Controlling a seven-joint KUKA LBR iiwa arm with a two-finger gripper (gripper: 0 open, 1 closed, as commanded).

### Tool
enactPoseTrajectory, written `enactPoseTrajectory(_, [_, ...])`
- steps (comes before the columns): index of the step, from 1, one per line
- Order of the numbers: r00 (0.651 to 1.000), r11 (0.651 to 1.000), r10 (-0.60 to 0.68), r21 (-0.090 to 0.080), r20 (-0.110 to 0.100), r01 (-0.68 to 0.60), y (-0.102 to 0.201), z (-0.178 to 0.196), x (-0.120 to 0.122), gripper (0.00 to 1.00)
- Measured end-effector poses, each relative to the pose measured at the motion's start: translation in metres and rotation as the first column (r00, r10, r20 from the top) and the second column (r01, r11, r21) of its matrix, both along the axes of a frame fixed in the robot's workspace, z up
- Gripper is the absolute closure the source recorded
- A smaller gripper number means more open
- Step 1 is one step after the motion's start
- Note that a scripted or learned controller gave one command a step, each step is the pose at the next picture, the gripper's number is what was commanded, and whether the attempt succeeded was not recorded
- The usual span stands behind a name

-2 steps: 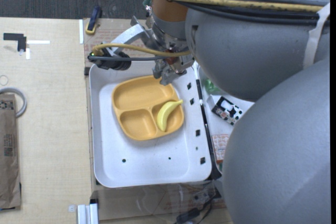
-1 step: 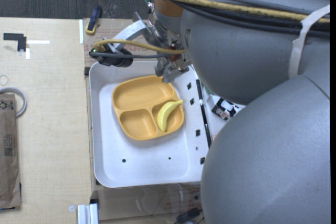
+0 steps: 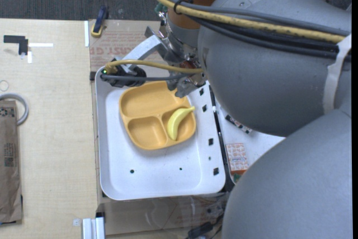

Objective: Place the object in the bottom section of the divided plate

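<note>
Much of the right side of the view is taken up by the grey arm (image 3: pixel 279 64), by which the second bin and part of the first bin's right wall are hidden. The gripper (image 3: pixel 184 85) is seen just past the far right rim of the yellow divided plate (image 3: pixel 146 106), but its form is lost among dark metal parts and a yellow cable (image 3: pixel 151 66); whether it is parted or closed cannot be told, and nothing can be made out in its grasp. The banana (image 3: pixel 178 120) is found lying in the plate's small right-hand compartment, its upper tip resting near the rim below the gripper, apart from it. The plate is set in the white bin (image 3: pixel 162 179), toward its far end.
</note>
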State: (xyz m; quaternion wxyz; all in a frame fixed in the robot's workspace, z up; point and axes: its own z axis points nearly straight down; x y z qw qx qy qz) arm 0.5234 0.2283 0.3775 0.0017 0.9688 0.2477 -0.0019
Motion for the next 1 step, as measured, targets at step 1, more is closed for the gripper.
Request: enactPoseTrajectory(1, [1.0, 1.0, 0.0, 0.0, 0.0, 0.0, 0.0001, 0.0, -0.0001, 0.0])
